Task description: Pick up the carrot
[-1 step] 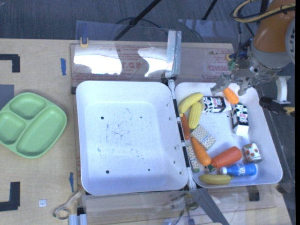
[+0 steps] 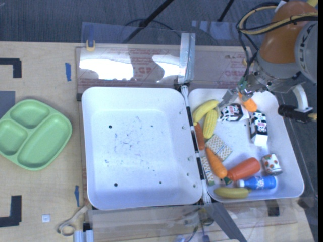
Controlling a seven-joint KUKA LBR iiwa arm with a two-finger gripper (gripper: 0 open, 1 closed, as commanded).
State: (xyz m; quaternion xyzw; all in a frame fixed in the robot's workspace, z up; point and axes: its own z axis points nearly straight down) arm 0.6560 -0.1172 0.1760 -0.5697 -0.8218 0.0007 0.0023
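Observation:
The carrot (image 2: pixel 216 164) is an orange tapered piece lying at a slant in the lower middle of the right bin (image 2: pixel 291 153), between a patterned cracker-like tile (image 2: pixel 220 146) and a red-orange sausage shape (image 2: pixel 243 168). My gripper (image 2: pixel 240 93) hangs over the far end of that bin, well away from the carrot, just above a black-and-white carton (image 2: pixel 232 112). A small orange object (image 2: pixel 249 105) lies right beside the gripper.
Two yellow bananas (image 2: pixel 207 114) lie at the right bin's upper left, and a slim orange stick (image 2: pixel 199 135) runs along its left wall. A second cow-print carton (image 2: pixel 259 125), a spotted cube (image 2: pixel 271 163), a blue bottle (image 2: pixel 260 183) and a small banana (image 2: pixel 231 191) lie nearby. A green divided plate (image 2: pixel 33 133) sits at far left.

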